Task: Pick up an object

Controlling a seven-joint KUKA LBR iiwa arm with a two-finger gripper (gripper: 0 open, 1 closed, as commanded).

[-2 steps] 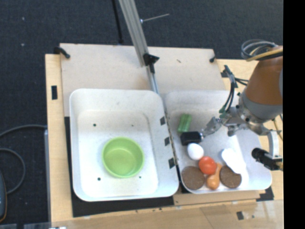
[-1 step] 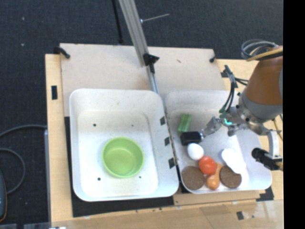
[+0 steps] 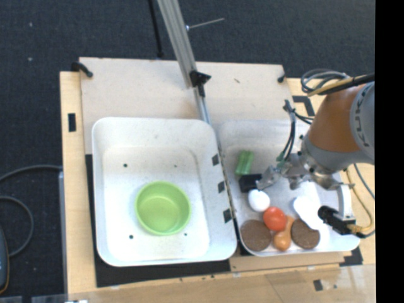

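My gripper point(image 3: 273, 177) hangs over the right bin point(image 3: 265, 131); its grip I cannot tell; the black block point(image 3: 249, 182) lies just beside it, the green block point(image 3: 244, 162) near.

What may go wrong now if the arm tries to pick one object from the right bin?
1. The white egg, tomato and two brown discs lie packed together, so the gripper may nudge neighbours or catch two.
2. The discs sit against the bin's front wall, which may block the fingers.
3. Round items could roll away.
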